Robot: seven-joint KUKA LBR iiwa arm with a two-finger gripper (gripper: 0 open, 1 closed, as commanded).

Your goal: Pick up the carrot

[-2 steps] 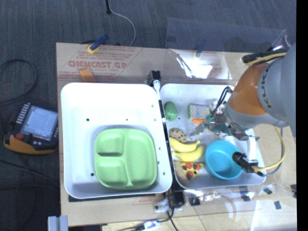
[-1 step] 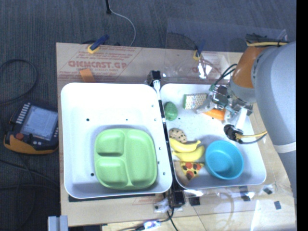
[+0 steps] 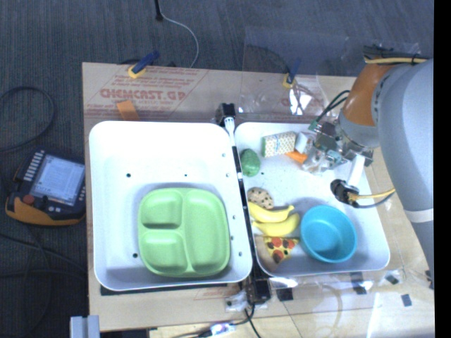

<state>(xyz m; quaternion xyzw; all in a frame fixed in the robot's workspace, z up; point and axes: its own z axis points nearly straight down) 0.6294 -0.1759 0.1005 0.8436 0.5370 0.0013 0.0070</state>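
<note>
The carrot (image 3: 297,157) is a small orange piece near the back of the right bin (image 3: 373,255); only its left end shows, and the rest is hidden under the gripper. My gripper (image 3: 318,153) hangs low right over it, reaching in from the right below the arm's orange band (image 3: 363,101). The view from above does not reveal whether anything is held.
In the right bin, a green-and-white box (image 3: 278,144) and a green oval fruit (image 3: 250,162) lie left of the carrot. A cookie (image 3: 260,196), banana (image 3: 275,217), pizza slice (image 3: 280,247) and blue bowl (image 3: 328,233) fill the front. The left bin holds a green divided plate (image 3: 184,231).
</note>
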